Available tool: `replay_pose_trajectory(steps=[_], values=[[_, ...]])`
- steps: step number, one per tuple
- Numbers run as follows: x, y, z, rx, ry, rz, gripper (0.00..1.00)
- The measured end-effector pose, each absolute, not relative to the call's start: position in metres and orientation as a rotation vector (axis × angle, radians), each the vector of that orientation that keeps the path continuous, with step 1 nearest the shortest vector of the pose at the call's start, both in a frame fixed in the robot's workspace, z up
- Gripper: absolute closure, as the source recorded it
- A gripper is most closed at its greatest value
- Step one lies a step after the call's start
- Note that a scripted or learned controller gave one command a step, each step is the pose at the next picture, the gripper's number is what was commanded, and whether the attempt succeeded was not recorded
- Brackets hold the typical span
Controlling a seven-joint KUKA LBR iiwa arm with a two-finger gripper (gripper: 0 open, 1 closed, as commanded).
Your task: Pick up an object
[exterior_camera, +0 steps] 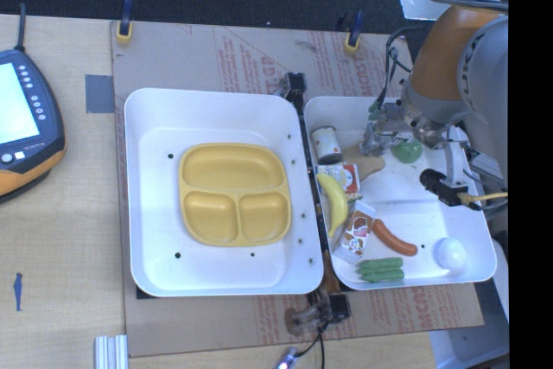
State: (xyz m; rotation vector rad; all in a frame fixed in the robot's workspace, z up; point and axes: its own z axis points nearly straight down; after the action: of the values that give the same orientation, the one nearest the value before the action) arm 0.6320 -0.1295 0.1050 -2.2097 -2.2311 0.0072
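Observation:
My gripper (378, 139) hangs low over the far part of the right bin (484, 229), and the grey arm with its orange band comes in from the right. Just right of the gripper lies a green round item (406, 152). A tan flat piece (370, 166) sits just below it, and a small can (326, 144) lies to its left. Nearer the front are a banana (335, 200), a red-and-white packet (350, 177), a second packet (353, 237), a red sausage (395, 239), a green pea pod (380, 270) and a white ball (449, 253).
The left bin (147, 186) holds a yellow divided tray (234, 193). A teach pendant (26, 121) lies at the bench's left edge. Clamps (125, 28) hold the cardboard mat at the back. A black cable part (442, 186) hangs from the arm over the right bin.

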Motion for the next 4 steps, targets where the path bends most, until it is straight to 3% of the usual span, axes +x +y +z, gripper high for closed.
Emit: replay_pose_trajectory(steps=[1,2,3,4], values=[[0.570,-0.091,0.192,-2.213,-2.225,0.004,1.00],[0.570,-0.091,0.192,-2.213,-2.225,0.006,0.00],[0.629,-0.106,0.108,-2.214,-2.227,0.009,0.00],[0.656,-0.125,0.092,-2.215,-2.225,0.003,0.00]])
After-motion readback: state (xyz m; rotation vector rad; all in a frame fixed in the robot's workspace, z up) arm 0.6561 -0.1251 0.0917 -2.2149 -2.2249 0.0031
